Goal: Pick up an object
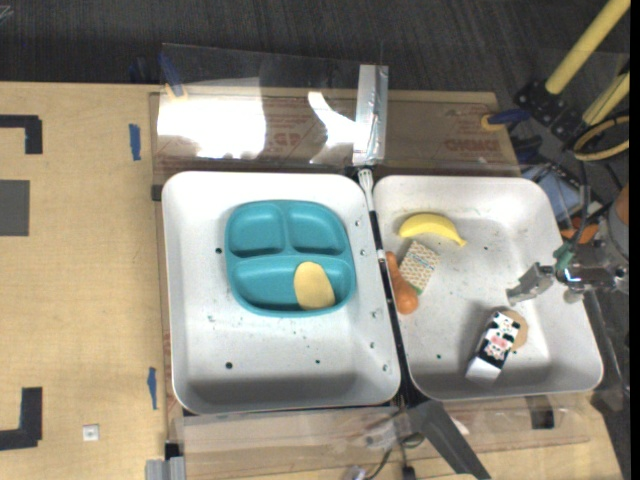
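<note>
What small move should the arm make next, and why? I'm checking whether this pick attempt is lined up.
Probably a short move toward the camera view's lower left and down, onto the cow-print carton. The gripper sits just up and right of it at the right bin's edge, with nothing seen between its fingers. The banana and carrot lie farther off.

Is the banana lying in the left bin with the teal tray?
No, the banana lies in the right bin, while the teal tray sits in the left bin.
</note>
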Robot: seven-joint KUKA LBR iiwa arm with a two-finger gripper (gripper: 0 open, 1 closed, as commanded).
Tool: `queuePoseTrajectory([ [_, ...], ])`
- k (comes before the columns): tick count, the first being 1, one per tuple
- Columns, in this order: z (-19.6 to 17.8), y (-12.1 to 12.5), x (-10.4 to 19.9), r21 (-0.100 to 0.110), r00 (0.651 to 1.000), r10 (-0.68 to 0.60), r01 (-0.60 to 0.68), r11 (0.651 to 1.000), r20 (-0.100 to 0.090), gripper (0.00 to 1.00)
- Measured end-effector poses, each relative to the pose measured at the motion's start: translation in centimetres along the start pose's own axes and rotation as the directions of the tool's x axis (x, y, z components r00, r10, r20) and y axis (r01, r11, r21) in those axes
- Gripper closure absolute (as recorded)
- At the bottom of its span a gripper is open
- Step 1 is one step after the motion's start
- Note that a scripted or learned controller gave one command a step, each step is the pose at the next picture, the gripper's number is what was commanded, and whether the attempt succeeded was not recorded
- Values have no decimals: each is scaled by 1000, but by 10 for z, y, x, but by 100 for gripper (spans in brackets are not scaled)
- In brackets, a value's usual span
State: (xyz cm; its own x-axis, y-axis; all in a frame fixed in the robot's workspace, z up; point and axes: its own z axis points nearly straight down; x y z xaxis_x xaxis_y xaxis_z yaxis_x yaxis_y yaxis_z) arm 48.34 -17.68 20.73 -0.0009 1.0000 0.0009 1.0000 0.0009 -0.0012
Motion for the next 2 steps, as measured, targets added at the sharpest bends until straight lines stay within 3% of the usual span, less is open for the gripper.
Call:
queuePoseTrajectory([
  [1,119,23,73,-11,994,111,-111,994,0,0],
  [2,120,124,85,-8,968,-251,251,968,4,0],
])
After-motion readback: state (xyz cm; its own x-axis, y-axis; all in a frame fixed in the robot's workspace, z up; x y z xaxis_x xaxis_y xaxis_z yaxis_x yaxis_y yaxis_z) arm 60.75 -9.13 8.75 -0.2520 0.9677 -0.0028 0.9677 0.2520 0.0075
